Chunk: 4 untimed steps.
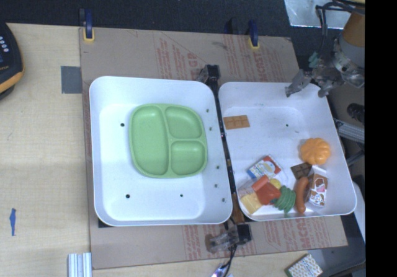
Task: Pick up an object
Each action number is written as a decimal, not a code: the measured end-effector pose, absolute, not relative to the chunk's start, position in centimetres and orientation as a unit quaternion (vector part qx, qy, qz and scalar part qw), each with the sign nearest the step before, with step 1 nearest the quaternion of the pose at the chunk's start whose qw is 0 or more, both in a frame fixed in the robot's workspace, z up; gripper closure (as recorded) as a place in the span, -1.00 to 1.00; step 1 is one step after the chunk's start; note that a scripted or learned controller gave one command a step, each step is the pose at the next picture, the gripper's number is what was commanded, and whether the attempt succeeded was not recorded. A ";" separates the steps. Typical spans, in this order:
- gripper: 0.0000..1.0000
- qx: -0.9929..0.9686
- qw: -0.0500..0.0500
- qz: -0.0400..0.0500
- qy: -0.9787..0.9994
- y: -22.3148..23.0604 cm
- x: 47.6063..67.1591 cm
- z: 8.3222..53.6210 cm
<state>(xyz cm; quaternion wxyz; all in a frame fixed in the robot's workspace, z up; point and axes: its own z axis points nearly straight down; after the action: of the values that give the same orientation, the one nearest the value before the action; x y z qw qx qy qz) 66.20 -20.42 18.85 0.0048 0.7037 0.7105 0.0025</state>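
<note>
We see the claw [310, 83] up by the far right corner of the right bin [273, 99], with its two fingers spread apart and nothing between them. The toys sit well apart from it, at the near end of that bin: an orange pumpkin [315, 150], a red block [267, 192], a green veggie [286, 200], a sausage [301, 194] and small food boxes [263, 167]. The left bin [111, 201] holds a green plate [167, 140] with three parts.

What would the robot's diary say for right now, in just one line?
phase: before pick | gripper: over right bin's far corner, holding nothing | toys: piled at near end, orange fruit apart | left bin: green plate
</note>
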 end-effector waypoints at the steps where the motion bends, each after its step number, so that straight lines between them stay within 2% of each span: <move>1: -1.00 0.706 -0.004 -0.003 0.708 -21.2 61.0 13.1; 2: -1.00 0.706 -0.002 -0.002 0.708 -21.2 56.0 16.3; 3: -1.00 0.705 -0.003 -0.002 0.709 -21.1 53.7 11.0; 4: -1.00 0.704 -0.003 -0.001 0.710 -18.3 55.5 9.1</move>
<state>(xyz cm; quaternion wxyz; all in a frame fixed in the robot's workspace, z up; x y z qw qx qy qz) 55.54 -18.29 9.08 -0.0026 0.7045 0.7097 -0.0011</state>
